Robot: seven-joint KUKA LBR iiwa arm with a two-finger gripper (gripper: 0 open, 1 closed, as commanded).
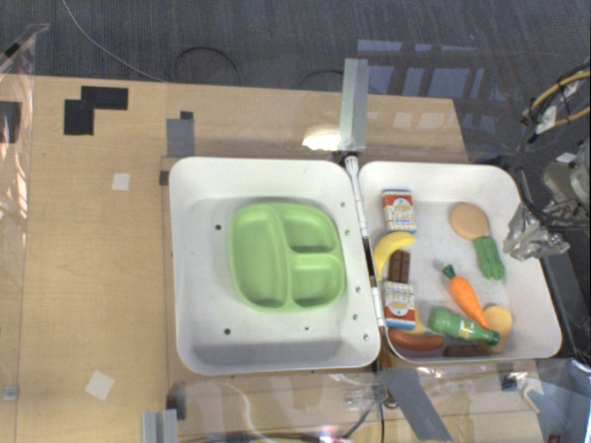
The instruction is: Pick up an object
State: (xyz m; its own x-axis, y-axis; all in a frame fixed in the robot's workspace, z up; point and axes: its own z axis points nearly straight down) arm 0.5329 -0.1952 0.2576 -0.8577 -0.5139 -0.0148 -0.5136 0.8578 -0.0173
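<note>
Wooden bench (92, 247) under a slanted overhead camera, dark carpet beyond its far edge, black tape marks near the left corner. Two shallow white bins sit side by side, touching along a central seam.

Left bin (199, 340): holds one green divided plate (284, 255), three compartments, lying flat near the middle. Probably the drop-off side, since nothing else is in it.

Right bin (531, 326): the stocked side, toy food scattered loose. Down its left wall, a red-and-white carton (398, 212), a yellow banana (392, 247) just below it, then a brown-and-white bar (399, 289). Toward the far right, a tan round piece (469, 220) with a green pickle (488, 257) just beside it. Along the near wall, a crowded cluster: an orange carrot (464, 295), green bottle (457, 324), a red sausage (416, 341), all touching or nearly so.

Gripper (534, 236) sits at the right bin's right rim, the arm reaching in from that side (metal parts blur together there; I cannot tell how it is set, and nothing visible is held).

Judgement: task not yet begun on any item. Nearest candidate is the pickle, just beside the gripper and clear on its right side. The near-wall cluster looks the riskier pick, being packed.
</note>
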